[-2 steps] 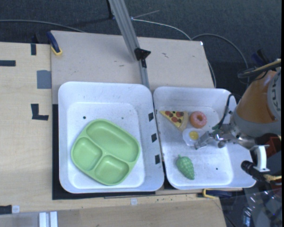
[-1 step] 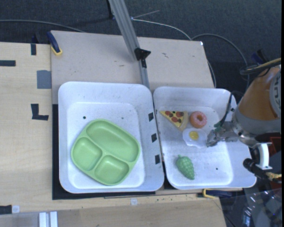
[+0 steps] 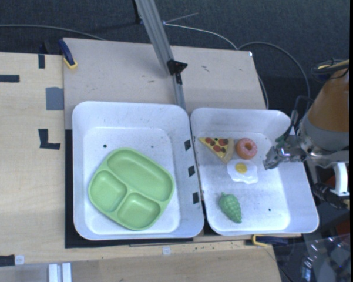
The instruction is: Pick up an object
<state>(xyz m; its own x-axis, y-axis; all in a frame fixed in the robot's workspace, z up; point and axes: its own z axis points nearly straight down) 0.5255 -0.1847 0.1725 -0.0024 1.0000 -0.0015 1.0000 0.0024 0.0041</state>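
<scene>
In the right bin lie a toy pizza slice, a pink doughnut, a fried egg and a green bumpy fruit. My gripper hangs over the bin's right part, just right of the doughnut and the egg. Nothing shows between its fingers. The grey arm with its orange band comes in from the right edge.
The left bin holds a green divided plate. A metal rail slants down from the top to the gap between the bins. Cables run across the dark floor behind the bench.
</scene>
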